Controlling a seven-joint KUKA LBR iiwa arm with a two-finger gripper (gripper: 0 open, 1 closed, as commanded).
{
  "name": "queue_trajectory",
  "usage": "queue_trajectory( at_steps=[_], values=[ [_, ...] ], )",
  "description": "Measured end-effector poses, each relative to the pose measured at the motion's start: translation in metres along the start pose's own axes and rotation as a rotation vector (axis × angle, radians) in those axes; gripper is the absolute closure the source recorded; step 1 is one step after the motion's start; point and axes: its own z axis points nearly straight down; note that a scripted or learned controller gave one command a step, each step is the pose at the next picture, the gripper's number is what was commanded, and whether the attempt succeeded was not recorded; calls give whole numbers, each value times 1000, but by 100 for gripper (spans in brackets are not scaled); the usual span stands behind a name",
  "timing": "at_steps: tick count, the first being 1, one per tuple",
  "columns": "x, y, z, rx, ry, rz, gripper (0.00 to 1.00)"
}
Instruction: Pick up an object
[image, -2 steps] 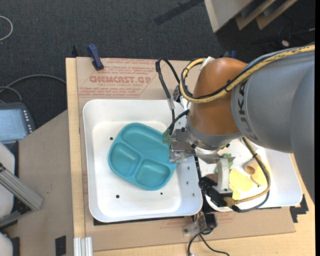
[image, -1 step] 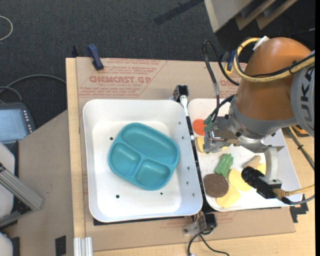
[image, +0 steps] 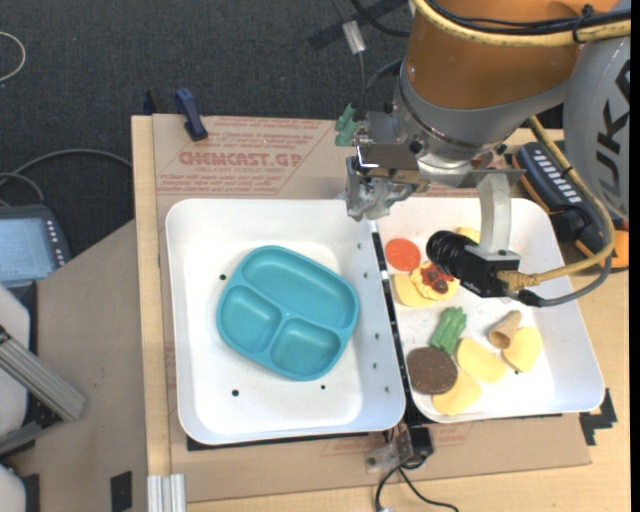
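My gripper (image: 367, 203) hangs over the far end of the ridge between the two bins, at the right bin's back-left corner. The right bin (image: 570, 330) holds toy food. An orange disc (image: 402, 253) lies just below the gripper, with a yellow piece (image: 412, 291) and a small red thing (image: 435, 279) beside it. Nearer the front are a green item (image: 448, 328), a brown round cookie (image: 433, 370), a tan cone (image: 504, 326) and yellow chunks (image: 484, 361). I see nothing held by the gripper.
A teal divided plate (image: 288, 312) lies in the middle of the left bin (image: 190, 300). Both bins stand on a cardboard sheet (image: 240, 155) with a blue clamp (image: 190, 112) at its back edge. The arm's orange band (image: 490, 50) looms over the right bin's back.
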Motion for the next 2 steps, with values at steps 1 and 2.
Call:
queue_trajectory(
  at_steps=[1,2],
  values=[
    [47,-35,-118,4,0,3,100],
    [1,-39,63,37,-15,17,100]
  ],
)
